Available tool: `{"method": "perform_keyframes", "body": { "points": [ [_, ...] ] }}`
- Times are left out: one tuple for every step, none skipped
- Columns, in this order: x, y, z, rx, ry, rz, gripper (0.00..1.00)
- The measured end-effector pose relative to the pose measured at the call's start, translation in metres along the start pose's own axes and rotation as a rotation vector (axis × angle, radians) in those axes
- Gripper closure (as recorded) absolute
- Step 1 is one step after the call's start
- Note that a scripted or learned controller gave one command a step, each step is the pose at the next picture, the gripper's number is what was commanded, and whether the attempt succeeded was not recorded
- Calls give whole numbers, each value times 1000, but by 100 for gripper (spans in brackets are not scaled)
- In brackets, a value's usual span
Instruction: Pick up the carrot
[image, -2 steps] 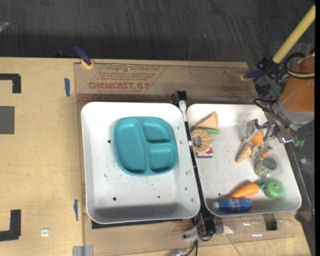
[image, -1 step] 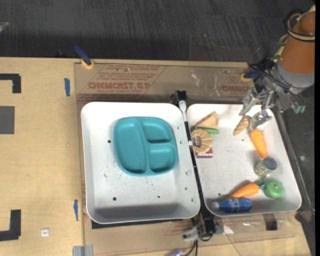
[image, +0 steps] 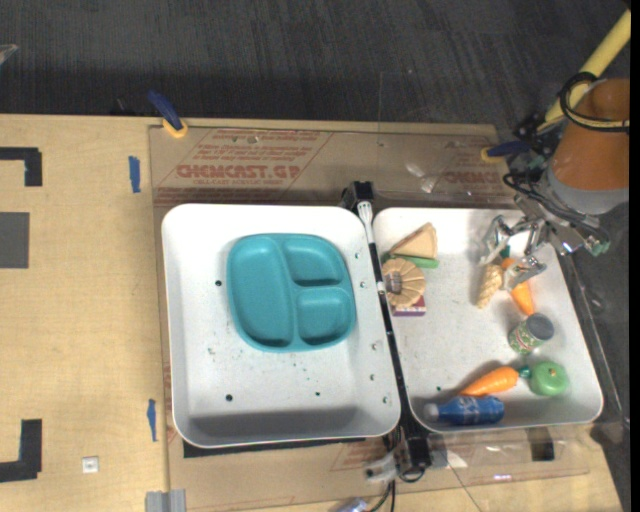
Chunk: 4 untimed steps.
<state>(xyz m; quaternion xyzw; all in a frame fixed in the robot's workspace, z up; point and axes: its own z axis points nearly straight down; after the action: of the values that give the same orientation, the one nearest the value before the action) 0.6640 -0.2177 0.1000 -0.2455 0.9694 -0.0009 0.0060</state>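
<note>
Tan wooden bench (image: 80, 330) with black tape marks and blue tape bits at left; dark grey floor (image: 300, 50) along the top; clear sheet with red lettering under the bins; two shallow white bins side by side, black divider between them; left bin (image: 200, 390) bears a teal sectioned tray (image: 292, 290); right bin (image: 450, 330) has toy food scattered: sandwich wedge (image: 418, 244), brown-and-purple piece (image: 405, 285), pale bumpy piece (image: 488, 285), small grey-capped jar (image: 530, 332), green apple (image: 548, 379), blue bottle (image: 468, 409) lying at the near wall. Carrot (image: 492, 381) orange, tapered, green end touching the apple; lies flat, near-right part of the right bin, just above the bottle. Second small orange piece (image: 522, 296) sits under the gripper (image: 518, 250); gripper at the far-right of the right bin, well apart from the carrot; whether it is clenched or released cannot be told.
</note>
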Motion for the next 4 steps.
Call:
{"method": "perform_keyframes", "body": {
  "points": [
    [1, 1, 2, -3, 2, 1, 0],
    [33, 16, 12, -7, 0, -290, 0],
    [28, 15, -3, 0, -14, -286, 100],
    [29, 15, -2, -1, -13, -286, 0]
  ]
}}
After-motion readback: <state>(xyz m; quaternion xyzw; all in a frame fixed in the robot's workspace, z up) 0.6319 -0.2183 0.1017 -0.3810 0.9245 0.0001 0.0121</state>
